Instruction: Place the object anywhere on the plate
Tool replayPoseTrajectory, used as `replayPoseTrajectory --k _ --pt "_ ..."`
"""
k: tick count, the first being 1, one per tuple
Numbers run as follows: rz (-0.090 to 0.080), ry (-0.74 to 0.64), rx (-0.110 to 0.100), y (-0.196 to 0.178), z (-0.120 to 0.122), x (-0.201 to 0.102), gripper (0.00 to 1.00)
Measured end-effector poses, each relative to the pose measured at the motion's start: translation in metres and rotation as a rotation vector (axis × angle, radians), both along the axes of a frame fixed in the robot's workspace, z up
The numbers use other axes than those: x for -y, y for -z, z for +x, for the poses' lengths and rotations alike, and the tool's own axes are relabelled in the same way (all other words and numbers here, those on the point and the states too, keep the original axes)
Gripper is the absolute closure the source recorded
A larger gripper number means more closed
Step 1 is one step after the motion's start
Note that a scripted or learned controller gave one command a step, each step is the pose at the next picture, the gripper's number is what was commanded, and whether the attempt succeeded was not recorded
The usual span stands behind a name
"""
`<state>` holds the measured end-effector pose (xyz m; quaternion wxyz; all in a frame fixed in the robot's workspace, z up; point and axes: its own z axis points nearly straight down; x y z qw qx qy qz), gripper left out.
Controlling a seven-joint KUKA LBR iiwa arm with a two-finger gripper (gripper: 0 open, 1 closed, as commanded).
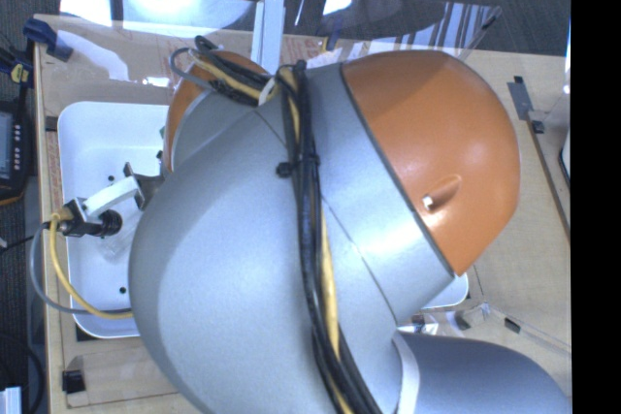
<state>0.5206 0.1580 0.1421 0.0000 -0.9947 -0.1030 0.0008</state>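
My grey arm with its orange band (437, 160) reaches in from the right and covers most of both bins. Its wrist end hangs over the left white bin (82, 136). A small part of the gripper (144, 187) pokes out from under the arm, above the bin's middle. The arm hides whatever lies under and right of the gripper, along with most of the left bin's floor.
The left bin's bare white floor shows along its left side, with a couple of small dark specks (124, 289). A corner of the right bin (456, 291) peeks out below the orange band. Wooden bench top (534, 238) runs along the right.
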Motion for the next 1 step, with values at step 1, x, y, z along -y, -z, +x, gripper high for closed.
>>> replayPoseTrajectory --k 1 --pt "0.006 -0.281 -0.005 -0.0485 -0.0257 0.0735 1.0"
